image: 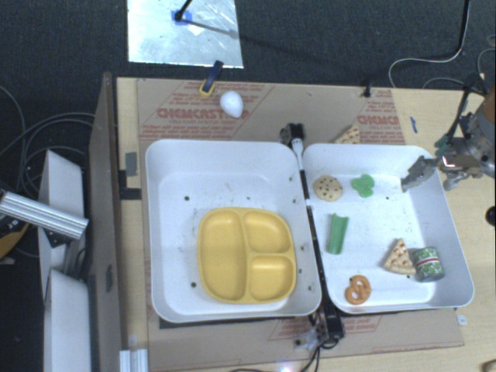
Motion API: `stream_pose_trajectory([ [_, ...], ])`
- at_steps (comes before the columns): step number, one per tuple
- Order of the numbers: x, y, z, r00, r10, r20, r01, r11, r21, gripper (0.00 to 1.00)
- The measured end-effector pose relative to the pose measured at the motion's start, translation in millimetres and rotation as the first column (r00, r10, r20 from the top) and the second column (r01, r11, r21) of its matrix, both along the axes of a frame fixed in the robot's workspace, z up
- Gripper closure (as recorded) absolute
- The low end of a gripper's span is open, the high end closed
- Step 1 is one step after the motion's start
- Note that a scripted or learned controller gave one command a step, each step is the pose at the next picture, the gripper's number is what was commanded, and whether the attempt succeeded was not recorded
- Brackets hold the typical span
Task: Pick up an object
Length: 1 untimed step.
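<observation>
Six small toy foods lie in the right white bin [457, 246], among them a green cylinder [337, 233]. Near its upper right rim, the gripper [422, 170] hangs released, grasping nothing.

two shallow white bins: the left bin [167, 169] and the right bin [453, 239]

in the left bin, one yellow divided tray [246, 254] with three compartments

in the right bin, six small toy foods: one cookie [328, 187], one green broccoli piece [362, 184], one green stick-shaped piece [337, 233], one pizza slice [398, 258], one small can [427, 263], one pretzel [357, 289]

outside the bins on the cardboard, one white egg [231, 103], one yellow and blue peg-like item [210, 80], and one more pizza slice [349, 136] behind the right bin

one shiny metal sheet [184, 22] on the floor
</observation>
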<state>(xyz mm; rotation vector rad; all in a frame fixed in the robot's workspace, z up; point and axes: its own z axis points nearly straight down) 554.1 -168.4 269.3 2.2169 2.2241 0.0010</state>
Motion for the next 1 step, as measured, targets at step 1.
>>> stream_pose_trajectory([
  [1,54.9,13.6,-80.4,1.000,0.004,0.001,-0.004,1.000,0.000,0.00],
])
